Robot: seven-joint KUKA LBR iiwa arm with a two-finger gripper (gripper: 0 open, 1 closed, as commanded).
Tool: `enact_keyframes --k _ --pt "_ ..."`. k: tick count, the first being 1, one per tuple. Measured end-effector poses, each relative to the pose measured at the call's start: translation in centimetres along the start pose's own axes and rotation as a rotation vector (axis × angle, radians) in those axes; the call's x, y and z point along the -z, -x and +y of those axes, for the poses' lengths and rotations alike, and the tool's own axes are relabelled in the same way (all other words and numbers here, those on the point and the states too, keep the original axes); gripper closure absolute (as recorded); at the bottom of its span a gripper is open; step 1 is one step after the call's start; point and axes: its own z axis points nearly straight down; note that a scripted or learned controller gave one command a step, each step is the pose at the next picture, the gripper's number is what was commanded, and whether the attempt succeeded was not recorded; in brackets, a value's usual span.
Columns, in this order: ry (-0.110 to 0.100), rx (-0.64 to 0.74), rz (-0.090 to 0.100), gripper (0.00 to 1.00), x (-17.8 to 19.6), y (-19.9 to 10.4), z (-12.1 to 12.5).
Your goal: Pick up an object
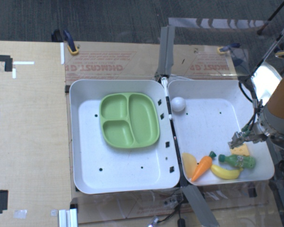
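The arm (279, 105) enters from the right edge of the frame and reaches down into the right bin (203, 126). Its gripper (241, 140) sits low over the lower right part of that bin, directly above a yellow wedge (241, 150) that looks like a piece of cheese. Whether the gripper touches the wedge cannot be told, and the gripper is too small and blurred to tell how it is set; no object can be seen lifted by it.

Objects in the right bin, all along its lower edge:
- A green bottle (239, 161) lies on its side just below the wedge.
- A banana (225, 172) lies just below the bottle, close to the bin's lower rim.
- A carrot (201, 168) lies at a slant to the left of the banana, its green top pointing to the upper right.
- A pale yellow piece (189, 163) lies just left of the carrot, beside the bin's left wall.
- A white ball (178, 104) rests apart from the rest, in the upper left corner of this bin.

The left bin (85, 164) holds a green divided plate (130, 120) with three compartments, placed in the upper middle of the bin.

Both bins stand side by side on a brown board (113, 63); a light wooden bench top (28, 126) fills the left of the frame.
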Motion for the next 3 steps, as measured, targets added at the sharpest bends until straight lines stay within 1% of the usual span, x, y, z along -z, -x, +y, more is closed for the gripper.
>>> enact_keyframes --k 1,2,3 --pt "0.000 -0.001 0.000 0.00 0.0 0.0 0.0" --pt "0.000 -0.004 0.000 0.00 -8.0 -5.9 1.0" --pt "-0.005 -0.010 0.001 1.00 -7.5 -5.7 1.0"
